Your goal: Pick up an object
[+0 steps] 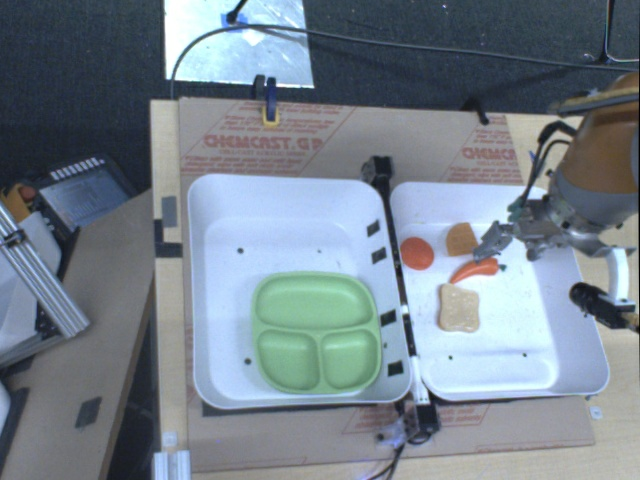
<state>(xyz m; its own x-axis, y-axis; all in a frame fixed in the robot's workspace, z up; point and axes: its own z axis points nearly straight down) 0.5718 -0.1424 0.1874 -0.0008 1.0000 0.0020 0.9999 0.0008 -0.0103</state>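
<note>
The left bin point(290, 208) holds a green tray point(316, 330). In the right bin point(560, 358), bread point(459, 309) lies near center; the carrot point(476, 269) lies at 12 o'clock from it. Gripper point(497, 236) fingers straddle the carrot's 2 o'clock end, spread apart. Judgement: grasp not yet made; closing and lifting remain.

The counter point(330, 133) is a pale board stamped with red lettering, and two shallow white bins sit directly on it, side by side and touching. The left bin point(290, 203) lies toward nine o'clock, the right bin point(520, 353) toward three. A yellow-and-black clamp point(268, 103) grips its twelve o'clock edge.
</note>
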